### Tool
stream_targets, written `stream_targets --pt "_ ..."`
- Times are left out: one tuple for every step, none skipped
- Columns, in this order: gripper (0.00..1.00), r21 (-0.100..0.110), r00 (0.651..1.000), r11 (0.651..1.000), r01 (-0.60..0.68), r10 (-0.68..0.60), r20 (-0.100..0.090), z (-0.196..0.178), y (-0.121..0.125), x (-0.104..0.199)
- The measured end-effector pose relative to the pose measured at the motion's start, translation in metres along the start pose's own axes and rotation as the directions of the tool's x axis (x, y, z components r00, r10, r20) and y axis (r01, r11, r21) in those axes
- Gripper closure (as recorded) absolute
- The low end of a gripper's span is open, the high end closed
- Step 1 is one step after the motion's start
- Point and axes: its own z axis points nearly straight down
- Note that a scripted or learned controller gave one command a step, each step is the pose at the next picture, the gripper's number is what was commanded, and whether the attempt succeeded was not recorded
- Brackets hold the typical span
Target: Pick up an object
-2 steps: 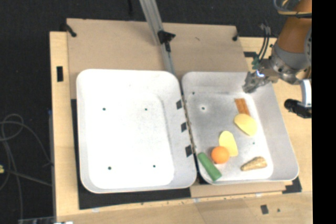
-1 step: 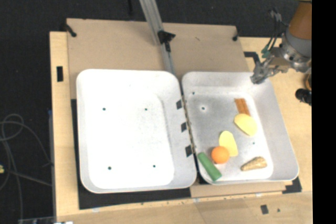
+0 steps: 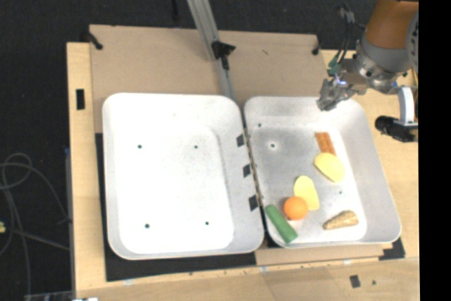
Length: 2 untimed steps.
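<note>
Two shallow white bins are counted on the bench: the left bin and the right bin. Six loose objects are counted, all of them in the right bin. Two pale yellow pieces are seen, one above the other. One orange ball is counted, one green stick, one orange-brown block and one tan wedge-shaped piece. One arm is counted, with one gripper at its end, above the right bin's far rim
</note>
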Motion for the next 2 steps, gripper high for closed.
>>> stream_targets --pt "1.0 0.002 1.0 1.0 0.0 0.0 0.0 -0.005 -0.017 0.051" --pt "1.0 0.003 1.0 1.0 0.0 0.0 0.0 0.0 -0.024 0.111"
